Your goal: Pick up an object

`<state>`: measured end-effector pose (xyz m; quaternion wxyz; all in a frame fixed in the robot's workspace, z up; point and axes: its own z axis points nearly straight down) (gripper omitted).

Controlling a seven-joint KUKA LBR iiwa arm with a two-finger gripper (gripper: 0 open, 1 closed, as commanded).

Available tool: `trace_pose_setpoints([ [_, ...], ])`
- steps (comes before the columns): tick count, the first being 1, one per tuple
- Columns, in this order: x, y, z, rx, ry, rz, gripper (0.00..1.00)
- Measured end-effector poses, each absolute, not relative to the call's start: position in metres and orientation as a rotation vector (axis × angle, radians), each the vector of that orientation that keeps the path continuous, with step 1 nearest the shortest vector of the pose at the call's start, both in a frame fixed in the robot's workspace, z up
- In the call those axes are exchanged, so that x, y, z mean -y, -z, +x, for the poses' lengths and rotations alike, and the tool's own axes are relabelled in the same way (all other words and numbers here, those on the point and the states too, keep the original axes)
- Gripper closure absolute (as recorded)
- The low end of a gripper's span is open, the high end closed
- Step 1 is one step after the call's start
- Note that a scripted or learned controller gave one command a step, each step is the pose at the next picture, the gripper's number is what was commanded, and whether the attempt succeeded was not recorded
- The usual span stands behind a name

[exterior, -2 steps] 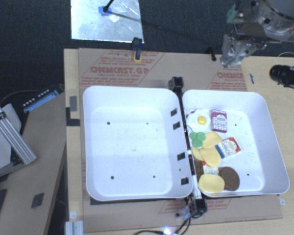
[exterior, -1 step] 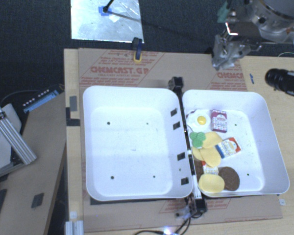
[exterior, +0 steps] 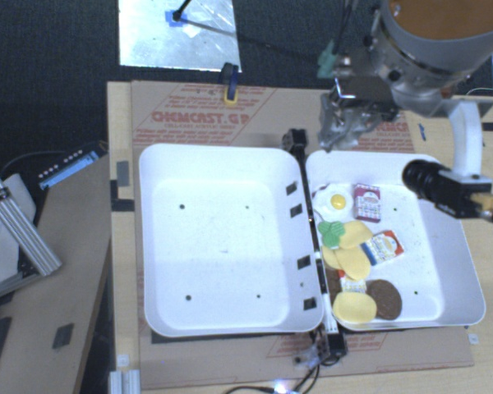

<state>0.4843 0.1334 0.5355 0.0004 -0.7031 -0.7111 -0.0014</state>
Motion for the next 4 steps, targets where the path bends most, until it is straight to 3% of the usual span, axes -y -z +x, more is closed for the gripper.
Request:
trace_pose_setpoints([
  [1,-0.206,-0.296,0.508,2.225,-0.018,-2.209,1.0],
  [2,-0.236,-0.286,0.533,2.228,0.002,-2.214,1.0],
  [3,-0.121,-0.334,0.584,2.215,0.006,-2.239,1.0],
  [4,-0.151,-0.381,0.637,2.231,0.014,-2.22,1.0],
])
